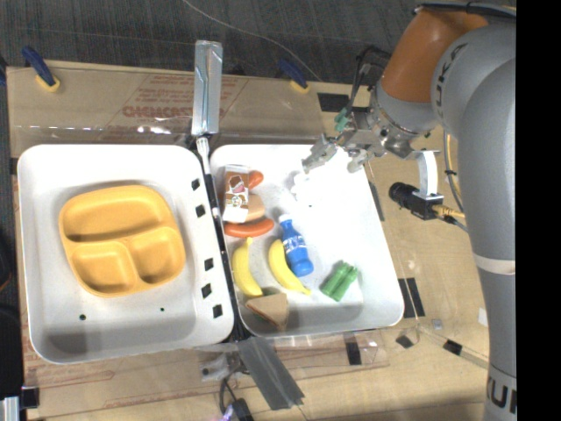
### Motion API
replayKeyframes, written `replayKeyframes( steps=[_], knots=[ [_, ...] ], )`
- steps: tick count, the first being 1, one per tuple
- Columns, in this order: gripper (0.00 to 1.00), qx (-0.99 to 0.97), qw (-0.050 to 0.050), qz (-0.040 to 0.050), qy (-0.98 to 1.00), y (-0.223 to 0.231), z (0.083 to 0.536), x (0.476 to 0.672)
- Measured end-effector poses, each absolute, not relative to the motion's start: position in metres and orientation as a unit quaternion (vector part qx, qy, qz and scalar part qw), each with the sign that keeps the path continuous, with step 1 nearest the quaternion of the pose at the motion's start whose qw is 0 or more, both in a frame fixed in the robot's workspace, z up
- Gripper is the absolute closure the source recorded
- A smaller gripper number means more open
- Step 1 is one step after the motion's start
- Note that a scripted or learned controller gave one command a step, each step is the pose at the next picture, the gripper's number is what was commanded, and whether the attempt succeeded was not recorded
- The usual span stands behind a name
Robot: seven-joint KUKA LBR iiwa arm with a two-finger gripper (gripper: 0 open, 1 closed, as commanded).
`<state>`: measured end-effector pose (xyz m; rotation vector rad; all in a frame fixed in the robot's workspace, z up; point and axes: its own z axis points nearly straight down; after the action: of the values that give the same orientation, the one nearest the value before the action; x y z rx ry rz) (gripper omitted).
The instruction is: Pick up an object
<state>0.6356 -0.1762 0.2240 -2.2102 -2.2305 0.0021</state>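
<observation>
Nearest, a bread wedge lies beside bananas — soft, best pinched mid-length; the gripper hovers above the right bin — its opening I cannot tell.

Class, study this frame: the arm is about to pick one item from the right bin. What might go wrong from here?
1. The blue bottle lies against a banana, so a grasp may catch both or knock one away.
2. The gripper hangs near the right bin's far rim, apart from the items; a straight descent would likely close on nothing.
3. The green object is small and may slip.
</observation>
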Motion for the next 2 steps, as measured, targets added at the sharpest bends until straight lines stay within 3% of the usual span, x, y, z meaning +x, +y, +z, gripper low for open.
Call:
replayKeyframes(
  steps=[1, 2],
  knots=[
    [0.0, -0.704, 0.001, 0.0006, -0.71, -0.176, 0.224, 0.636],
    [0.0, -0.738, 0.004, 0.0026, -0.674, -0.165, 0.117, 0.602]
  ],
)
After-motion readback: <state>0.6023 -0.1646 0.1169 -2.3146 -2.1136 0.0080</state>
